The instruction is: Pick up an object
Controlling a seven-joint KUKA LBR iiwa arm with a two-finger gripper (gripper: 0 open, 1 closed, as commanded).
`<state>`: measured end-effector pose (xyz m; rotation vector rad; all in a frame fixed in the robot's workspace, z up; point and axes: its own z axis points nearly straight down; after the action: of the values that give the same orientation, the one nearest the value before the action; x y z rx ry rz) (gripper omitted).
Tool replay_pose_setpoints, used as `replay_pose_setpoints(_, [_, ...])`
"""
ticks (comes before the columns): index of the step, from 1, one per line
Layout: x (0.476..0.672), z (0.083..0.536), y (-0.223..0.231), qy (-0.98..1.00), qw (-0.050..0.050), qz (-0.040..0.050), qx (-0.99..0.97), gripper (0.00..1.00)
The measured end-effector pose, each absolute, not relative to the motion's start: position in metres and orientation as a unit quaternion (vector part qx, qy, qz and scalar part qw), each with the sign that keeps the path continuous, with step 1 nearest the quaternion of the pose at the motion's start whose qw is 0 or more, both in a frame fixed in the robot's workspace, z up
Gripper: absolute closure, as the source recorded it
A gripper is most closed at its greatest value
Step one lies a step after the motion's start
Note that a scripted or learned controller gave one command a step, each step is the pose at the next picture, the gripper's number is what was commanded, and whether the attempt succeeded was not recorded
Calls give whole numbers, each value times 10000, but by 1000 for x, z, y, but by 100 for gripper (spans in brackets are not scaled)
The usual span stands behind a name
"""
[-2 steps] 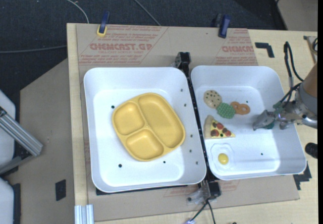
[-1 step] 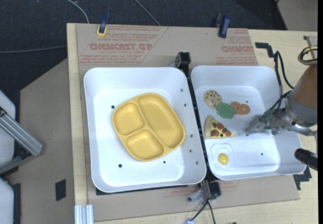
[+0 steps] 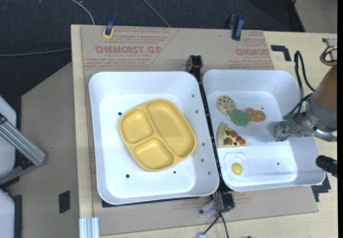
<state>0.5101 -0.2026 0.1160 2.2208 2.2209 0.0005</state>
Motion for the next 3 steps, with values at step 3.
replay_pose_setpoints(3, [515,226,-219,7073,24,5,7069,100])
